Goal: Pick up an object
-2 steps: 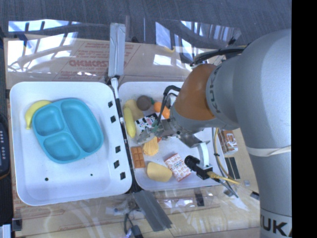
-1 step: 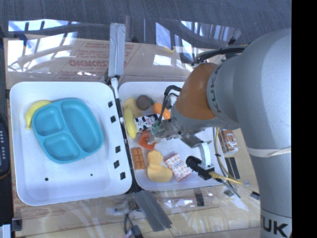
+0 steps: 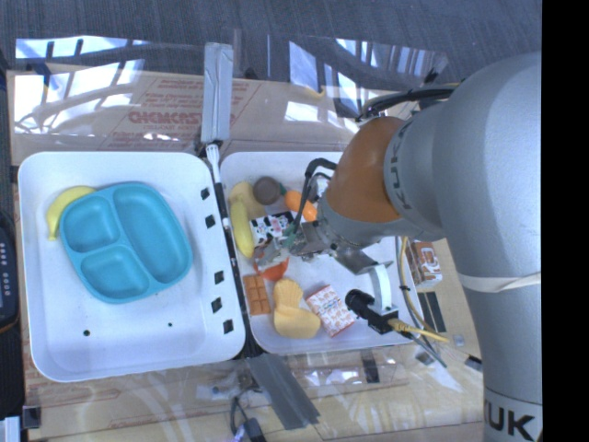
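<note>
Reaching down into the right bin (image 3: 386, 343), the gripper (image 3: 293, 236) hovers over a banana (image 3: 241, 228) and small toys; its grip can't be judged, nothing visibly lifted, so picking remains undone.

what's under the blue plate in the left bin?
A yellow banana-shaped toy pokes out from under the blue plate at its upper-left edge, resting on the left bin. The rest of it is covered by the plate; anything else beneath is hidden.
</note>
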You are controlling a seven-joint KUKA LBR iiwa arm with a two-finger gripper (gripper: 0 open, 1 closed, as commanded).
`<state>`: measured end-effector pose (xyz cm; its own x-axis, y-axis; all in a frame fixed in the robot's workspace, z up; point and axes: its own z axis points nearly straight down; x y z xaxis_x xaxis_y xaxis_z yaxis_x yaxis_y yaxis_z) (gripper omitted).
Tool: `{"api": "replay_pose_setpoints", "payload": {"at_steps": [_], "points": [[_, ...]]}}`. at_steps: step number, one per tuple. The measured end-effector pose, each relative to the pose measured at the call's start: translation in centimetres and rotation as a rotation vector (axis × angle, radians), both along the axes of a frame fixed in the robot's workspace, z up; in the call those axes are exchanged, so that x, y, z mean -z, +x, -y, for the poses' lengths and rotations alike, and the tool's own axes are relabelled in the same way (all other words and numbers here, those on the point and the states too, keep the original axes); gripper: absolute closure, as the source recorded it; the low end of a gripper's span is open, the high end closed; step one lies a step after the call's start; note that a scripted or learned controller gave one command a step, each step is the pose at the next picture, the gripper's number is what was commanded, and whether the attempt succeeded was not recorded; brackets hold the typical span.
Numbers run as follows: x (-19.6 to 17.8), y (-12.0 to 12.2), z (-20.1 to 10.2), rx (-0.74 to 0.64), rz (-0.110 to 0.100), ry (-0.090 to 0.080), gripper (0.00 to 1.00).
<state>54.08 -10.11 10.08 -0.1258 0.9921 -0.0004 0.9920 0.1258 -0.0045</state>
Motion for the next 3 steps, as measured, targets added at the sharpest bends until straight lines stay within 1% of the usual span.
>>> {"api": "replay_pose_setpoints", "payload": {"at_steps": [1, 2, 3], "points": [[-0.9, 0.0, 0.0, -0.005, -0.002, 0.000, 1.00], [-0.9, 0.0, 0.0, -0.005, -0.002, -0.001, 0.00], [1.3, 10.3, 1.1, 0.016, -0.009, 0.001, 0.00]]}}
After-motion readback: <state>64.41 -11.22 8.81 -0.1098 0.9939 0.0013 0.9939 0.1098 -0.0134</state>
